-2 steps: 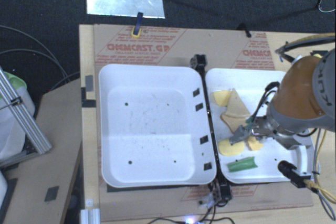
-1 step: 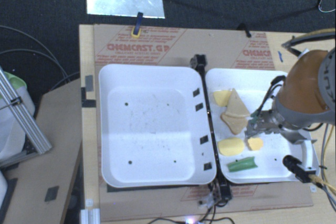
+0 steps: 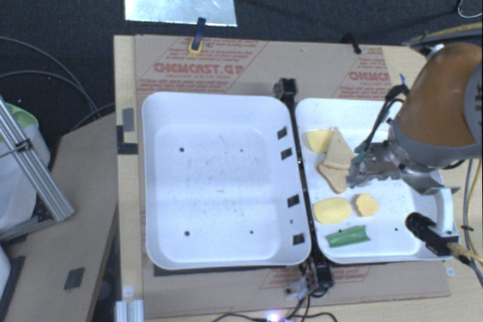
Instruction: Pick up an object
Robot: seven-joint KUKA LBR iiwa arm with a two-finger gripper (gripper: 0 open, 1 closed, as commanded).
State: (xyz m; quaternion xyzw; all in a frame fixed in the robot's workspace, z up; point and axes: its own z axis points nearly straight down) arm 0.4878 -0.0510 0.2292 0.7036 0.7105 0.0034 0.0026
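Several food-like pieces lie in the right bin (image 3: 332, 111). A yellow piece (image 3: 318, 140) sits near its left wall, beside a tan wedge (image 3: 338, 151). Below them lies a brown crust-like piece (image 3: 333, 176). Further forward are a yellow oval (image 3: 331, 210), a small orange-yellow chunk (image 3: 367, 205) and a green pod (image 3: 348, 237). My gripper (image 3: 361, 171) hangs low over the bin, just right of the tan wedge and the brown piece. The wrist above it hides the tips.
The left bin (image 3: 219, 181) sits beside the right one, with a black divider strip (image 3: 298, 170) between them. Both rest on a cardboard sheet (image 3: 226, 64). A metal frame (image 3: 30, 162) stands off the bench at the left.
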